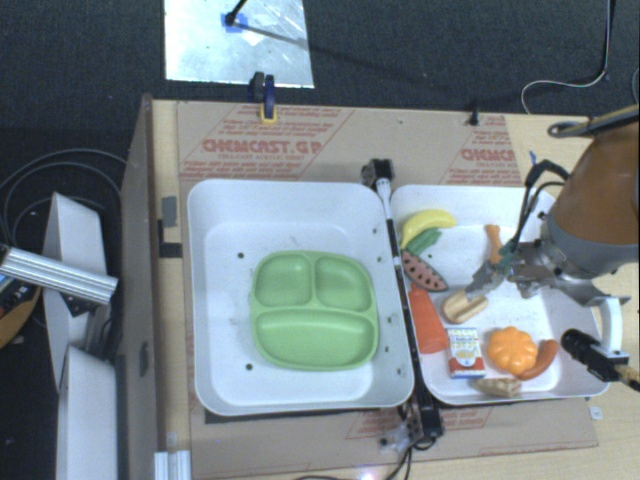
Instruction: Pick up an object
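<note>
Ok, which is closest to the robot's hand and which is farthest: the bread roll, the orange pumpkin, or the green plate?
Counting out from the hand in the right bin:
1. Bread roll: just below-left of the hand, nearly touching it.
2. Orange pumpkin: farther down, near the right bin's front edge.
3. Green divided plate: way over in the left bin.

Single fixed camera: sitting above the tabletop, looking down at a slant, standing far enough back to be taking in both white bins, left bin and right bin, with dark floor surrounding.
</note>
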Motion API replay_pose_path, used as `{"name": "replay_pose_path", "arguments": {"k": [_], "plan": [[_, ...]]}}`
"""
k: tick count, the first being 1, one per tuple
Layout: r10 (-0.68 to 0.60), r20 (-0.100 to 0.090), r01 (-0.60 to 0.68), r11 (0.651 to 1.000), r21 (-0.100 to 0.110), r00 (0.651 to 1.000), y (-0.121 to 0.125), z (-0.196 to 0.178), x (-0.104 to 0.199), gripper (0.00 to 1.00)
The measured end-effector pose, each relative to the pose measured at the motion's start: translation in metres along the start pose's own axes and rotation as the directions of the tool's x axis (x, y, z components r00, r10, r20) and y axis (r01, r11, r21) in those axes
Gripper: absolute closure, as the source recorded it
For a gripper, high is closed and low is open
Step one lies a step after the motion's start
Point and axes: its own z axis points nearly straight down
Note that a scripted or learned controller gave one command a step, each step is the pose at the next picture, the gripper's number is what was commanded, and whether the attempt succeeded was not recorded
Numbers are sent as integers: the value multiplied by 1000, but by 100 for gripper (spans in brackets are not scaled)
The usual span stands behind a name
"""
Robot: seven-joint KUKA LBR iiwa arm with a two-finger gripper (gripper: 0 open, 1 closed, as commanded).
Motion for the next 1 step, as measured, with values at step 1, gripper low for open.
{"name": "replay_pose_path", "arguments": {"k": [1], "plan": [[0, 3, 0, 1000, -3, 1000, 73, 106, -45, 0]]}}
